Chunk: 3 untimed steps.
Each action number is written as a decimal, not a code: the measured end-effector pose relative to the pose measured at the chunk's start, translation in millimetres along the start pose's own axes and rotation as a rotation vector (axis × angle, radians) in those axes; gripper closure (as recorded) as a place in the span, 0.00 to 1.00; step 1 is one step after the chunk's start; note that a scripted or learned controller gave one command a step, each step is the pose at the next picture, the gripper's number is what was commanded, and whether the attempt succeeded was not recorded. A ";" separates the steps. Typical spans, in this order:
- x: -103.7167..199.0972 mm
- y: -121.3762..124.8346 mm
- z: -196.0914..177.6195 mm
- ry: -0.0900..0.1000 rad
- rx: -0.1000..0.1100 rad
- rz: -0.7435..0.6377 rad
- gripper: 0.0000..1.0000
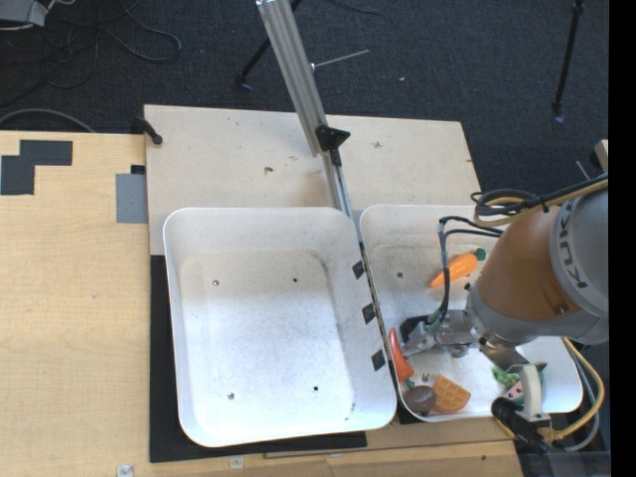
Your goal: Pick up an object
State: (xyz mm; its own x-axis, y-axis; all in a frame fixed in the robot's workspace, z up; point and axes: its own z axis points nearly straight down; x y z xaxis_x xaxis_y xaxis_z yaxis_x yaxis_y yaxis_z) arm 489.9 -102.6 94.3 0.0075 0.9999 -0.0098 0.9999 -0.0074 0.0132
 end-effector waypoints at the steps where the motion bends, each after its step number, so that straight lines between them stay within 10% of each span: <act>1: -0.9 -0.5 -10.0 0.002 0.001 0.006 1.00; 3: 10.9 7.5 -107.7 0.010 0.010 -0.008 1.00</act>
State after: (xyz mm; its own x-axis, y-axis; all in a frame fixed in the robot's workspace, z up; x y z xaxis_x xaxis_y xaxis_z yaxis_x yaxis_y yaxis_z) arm 496.1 -90.8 201.9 -0.0006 1.0000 0.0002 1.0000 0.0006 0.0028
